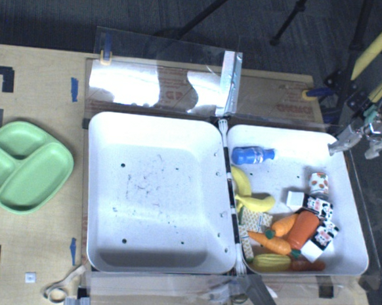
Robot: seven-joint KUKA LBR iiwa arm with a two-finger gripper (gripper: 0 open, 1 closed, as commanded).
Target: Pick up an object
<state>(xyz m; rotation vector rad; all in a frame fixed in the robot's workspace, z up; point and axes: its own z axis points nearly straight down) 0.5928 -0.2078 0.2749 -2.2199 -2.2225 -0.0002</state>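
Camera view: the hand (360,137) sits at the right edge, over the far right corner of the right bin (291,138). It is partly cut off and tangled with cables, so I can't tell how it is set or whether it has anything; nothing visible in it.

Pickable stuff is all in the right bin. Blue bottle (252,155) lies on its side near the far left corner. Yellow banana (248,194) runs along the left wall, with a patterned cloth (255,221) just under its near end. Carrot (269,241) and an orange bottle (302,230) lie in the near half, touching or overlapping; hard to separate. A yellow-green item (271,262) lies against the near wall, shape unclear. Black-and-white checkered pieces (322,221) sit by the right wall, a small spotted box (317,183) beyond them, and a pale block (294,199) is just left.

Left bin (114,129) shows only scuffs. A green divided plate (24,166) is on the surface (32,77) at the left edge. A clear panel (164,77) stands behind the bins, glare washing it out.
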